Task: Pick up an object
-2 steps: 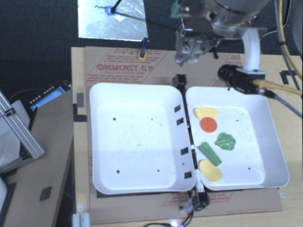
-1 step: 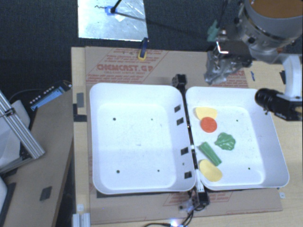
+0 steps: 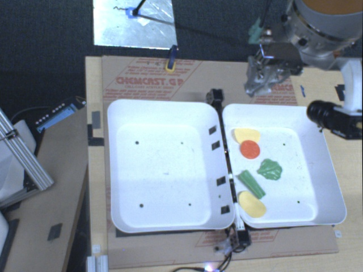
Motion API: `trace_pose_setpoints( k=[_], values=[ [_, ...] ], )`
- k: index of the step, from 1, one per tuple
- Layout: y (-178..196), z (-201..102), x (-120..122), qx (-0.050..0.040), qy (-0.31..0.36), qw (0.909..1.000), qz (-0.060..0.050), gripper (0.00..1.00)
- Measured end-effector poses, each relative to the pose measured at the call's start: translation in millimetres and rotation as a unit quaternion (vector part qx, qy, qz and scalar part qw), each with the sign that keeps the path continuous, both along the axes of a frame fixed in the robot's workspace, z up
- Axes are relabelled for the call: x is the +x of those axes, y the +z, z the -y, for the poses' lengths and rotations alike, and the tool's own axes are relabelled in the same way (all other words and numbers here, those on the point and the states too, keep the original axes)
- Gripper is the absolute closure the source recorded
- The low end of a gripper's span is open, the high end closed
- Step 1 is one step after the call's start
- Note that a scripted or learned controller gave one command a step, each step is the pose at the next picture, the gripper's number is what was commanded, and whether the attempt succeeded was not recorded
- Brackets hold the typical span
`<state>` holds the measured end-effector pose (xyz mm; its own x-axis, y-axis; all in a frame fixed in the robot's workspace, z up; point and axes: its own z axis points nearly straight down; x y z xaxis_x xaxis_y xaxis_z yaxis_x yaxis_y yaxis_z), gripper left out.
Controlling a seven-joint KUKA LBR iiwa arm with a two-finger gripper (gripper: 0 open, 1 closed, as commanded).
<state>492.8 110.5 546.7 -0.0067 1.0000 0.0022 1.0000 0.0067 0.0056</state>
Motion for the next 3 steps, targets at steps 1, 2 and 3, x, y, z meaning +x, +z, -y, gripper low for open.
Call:
trace_pose_setpoints(
  k=[1, 2, 3],
  values=[
    [-161.4, -130.7, -9.8, -0.0028, 0.004, 0.9999, -0.011, 1.00],
    [-140.7, -124.3, -5.7, 0.0000, -0.001, 1.0000, -0.001, 1.00],
    [-129.7, -124.3, -5.1, 0.0007, 0.000, 1.0000, -0.001, 1.00]
  ],
)
